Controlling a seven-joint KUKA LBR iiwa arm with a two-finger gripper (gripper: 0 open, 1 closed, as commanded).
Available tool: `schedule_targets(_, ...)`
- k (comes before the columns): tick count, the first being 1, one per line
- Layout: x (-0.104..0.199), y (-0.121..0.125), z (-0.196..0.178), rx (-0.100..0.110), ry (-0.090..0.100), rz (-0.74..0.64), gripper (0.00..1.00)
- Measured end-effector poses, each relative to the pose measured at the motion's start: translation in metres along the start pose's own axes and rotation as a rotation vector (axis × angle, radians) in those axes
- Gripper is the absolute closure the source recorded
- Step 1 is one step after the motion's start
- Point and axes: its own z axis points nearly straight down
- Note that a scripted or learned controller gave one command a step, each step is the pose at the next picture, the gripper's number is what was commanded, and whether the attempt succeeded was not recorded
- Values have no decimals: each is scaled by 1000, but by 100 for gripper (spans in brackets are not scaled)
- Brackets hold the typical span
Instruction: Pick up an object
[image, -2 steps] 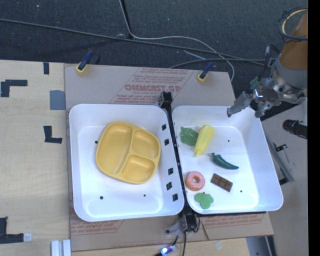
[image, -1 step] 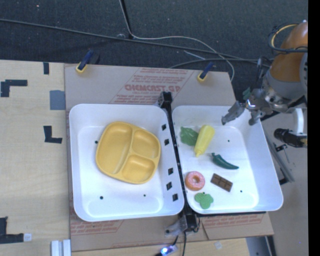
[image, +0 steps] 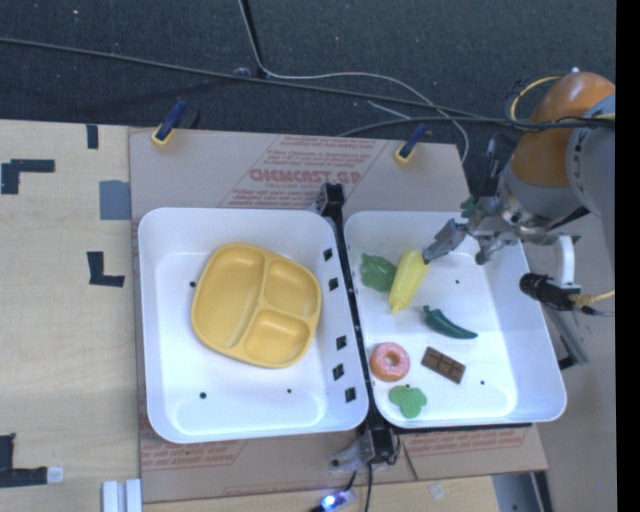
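**Over the right bin, claw spread and gripping nothing**

On the bench sit two shallow white bins, side by side. The left bin (image: 160, 330) carries the largest item in view — a yellow divided plate (image: 257, 304) lying flat near its middle. The right bin (image: 525, 340) holds the smaller pieces.

From the right the grey arm (image: 560, 150) reaches in, its orange band showing above the wrist. Its gripper (image: 468, 245) hangs above the far part of the right bin with the two fingers spread apart and nothing between them; one fingertip (image: 440, 246) lies just beside the upper end of the yellow corn cob (image: 406, 280).

The corn cob lies tilted near the bin's left wall, touching a green leafy piece (image: 376, 272) on its left. Nearer the middle lies a dark green pepper (image: 447, 322). Toward the near edge are a pink doughnut (image: 389, 361), a brown chocolate bar (image: 442, 365) — close together but apart — and a small green broccoli piece (image: 408, 400).
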Motion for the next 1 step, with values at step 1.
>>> schedule_targets(1, -8, 7, 49, -8, 1, 2, 0)
